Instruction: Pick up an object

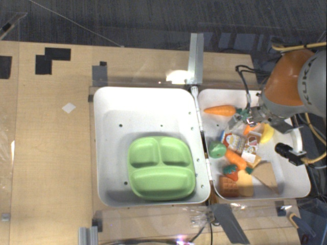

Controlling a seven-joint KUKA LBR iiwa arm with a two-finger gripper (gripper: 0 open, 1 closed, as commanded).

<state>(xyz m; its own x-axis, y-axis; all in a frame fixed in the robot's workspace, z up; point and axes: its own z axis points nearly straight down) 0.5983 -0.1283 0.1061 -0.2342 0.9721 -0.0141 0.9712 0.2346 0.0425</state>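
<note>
The right bin (294,188) holds a jumble of toy food. An orange carrot (220,110) lies at its far left. Nearer the middle are a red and white packet (240,141), a yellow piece (266,133), a green round piece (217,150) and a second orange carrot (236,160). A brown waffle (230,186) and a tan wedge (264,175) lie at the front. My gripper (244,118) is low over the far side of the pile, between the carrot and the packet. The wrist hides what is right under it.
The left bin (110,111) holds a green divided plate (161,167) toward its front. A metal divider (201,131) separates the two bins. The orange-banded arm (288,83) and its black cables (288,153) hang over the right bin's far right side.
</note>
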